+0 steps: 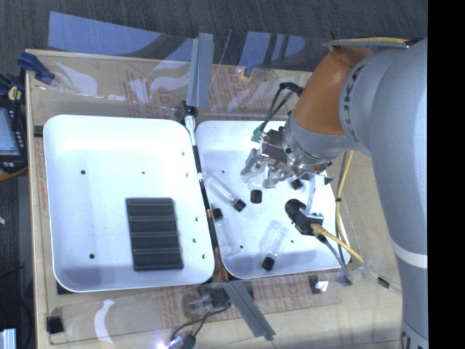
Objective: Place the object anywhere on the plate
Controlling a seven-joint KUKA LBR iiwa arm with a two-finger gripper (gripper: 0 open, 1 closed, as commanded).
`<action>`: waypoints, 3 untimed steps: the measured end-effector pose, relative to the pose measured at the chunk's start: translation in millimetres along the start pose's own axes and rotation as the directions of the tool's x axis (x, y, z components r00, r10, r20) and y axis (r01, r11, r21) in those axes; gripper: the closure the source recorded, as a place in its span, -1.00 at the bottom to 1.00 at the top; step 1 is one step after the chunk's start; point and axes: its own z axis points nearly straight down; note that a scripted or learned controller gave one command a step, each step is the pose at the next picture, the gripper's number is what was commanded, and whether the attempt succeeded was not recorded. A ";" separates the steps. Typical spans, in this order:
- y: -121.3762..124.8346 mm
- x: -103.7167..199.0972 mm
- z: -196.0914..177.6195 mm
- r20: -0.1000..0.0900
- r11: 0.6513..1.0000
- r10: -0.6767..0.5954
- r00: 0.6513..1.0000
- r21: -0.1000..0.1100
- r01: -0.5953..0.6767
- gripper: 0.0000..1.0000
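Note:
A black ribbed plate (152, 233) lies flat in the lower middle of the left bin (65, 195). Several clear vials with black caps lie in the right bin (320, 257): one (227, 193) near its left wall, another (272, 240) near its front edge. A small black-capped piece (256, 195) sits just below my gripper (265, 173). The gripper hangs low over the middle of the right bin, well to the right of the plate. I see nothing clearly held in it.
A grey divider bar (197, 71) runs back from the seam between the bins. A small black piece (216, 214) lies by the right bin's left wall. A black connector with a yellow cable (301, 217) hangs at the gripper's right.

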 end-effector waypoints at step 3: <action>-138.1 187.9 71.6 0.008 0.662 0.750 0.662 0.005 -0.750 1.00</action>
